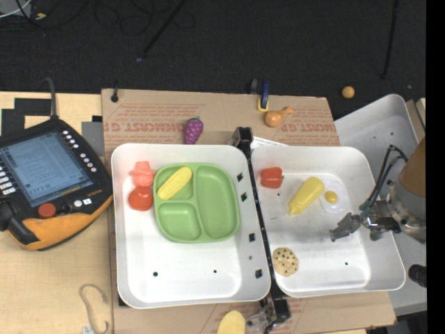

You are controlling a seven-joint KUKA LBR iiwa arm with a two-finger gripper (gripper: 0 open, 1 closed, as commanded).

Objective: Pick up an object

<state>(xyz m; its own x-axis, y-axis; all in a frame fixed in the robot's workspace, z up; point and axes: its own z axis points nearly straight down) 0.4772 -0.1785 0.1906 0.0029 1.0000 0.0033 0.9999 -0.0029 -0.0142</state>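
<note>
In the right bin [375, 270] lie a red pepper [271, 177], a yellow bottle [306, 195], a small yellow piece [331, 197] and a cookie [285, 261]. The left bin [181, 277] holds a green divided plate [208, 211] with a corn cob [173, 182] in one compartment. A pink toy [142, 173] and a red toy [140, 199] lie beside the plate. My gripper [358, 227] hangs low over the right bin's right side, open, with white bin floor showing between its fingers. It is right of the yellow bottle and apart from it.
A control pendant [49, 179] lies on the bench at left. Behind the bins, purple grapes [193, 129] and an orange toy [277, 116] rest on the cardboard. A yellow lemon [231, 321] lies in front of the bins, and an orange ball [348, 92] is at far right.
</note>
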